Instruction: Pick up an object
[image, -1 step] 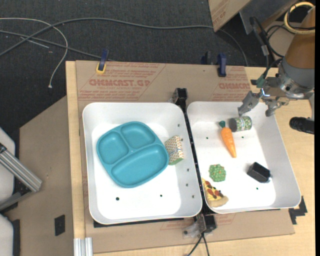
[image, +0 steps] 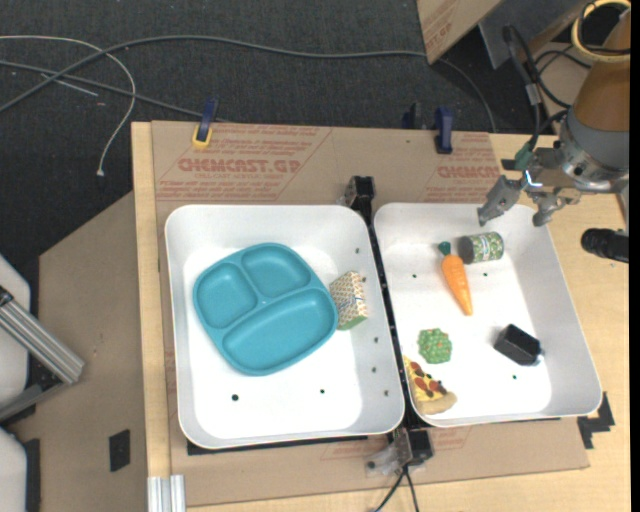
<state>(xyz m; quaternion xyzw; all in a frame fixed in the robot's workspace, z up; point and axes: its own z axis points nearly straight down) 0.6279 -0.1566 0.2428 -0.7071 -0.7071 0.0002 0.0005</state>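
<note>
A cardboard sheet (image: 300, 160) is laid under both bins, and red printing reading "CHEMCAST GP" can be made out on its far strip, repeated at the right where it is partly covered. Two blue clamps (image: 207, 118) are seen on its far edge. The left bin (image: 200, 410) is occupied by a teal divided plate (image: 265, 305) with three compartments, and a small patterned box (image: 349, 298) is set just beside the plate's right edge; its pattern is too fine to read. In the right bin (image: 560, 390) an orange carrot (image: 458, 283) is laid near the far middle, with a small can (image: 482, 247) bearing a green label touching or just beside its far end; the label's writing cannot be read. A black block (image: 517, 344) is placed toward the near right, a green broccoli piece (image: 434, 346) near the middle, and a pizza slice (image: 427, 386) at the near left corner, against the bin's wall. The arm (image: 605, 100) is cut off by the right and top edges. The gripper (image: 522, 205) is held above the far right corner of the right bin, its fingers spread apart with nothing between them, just beyond the can.
</note>
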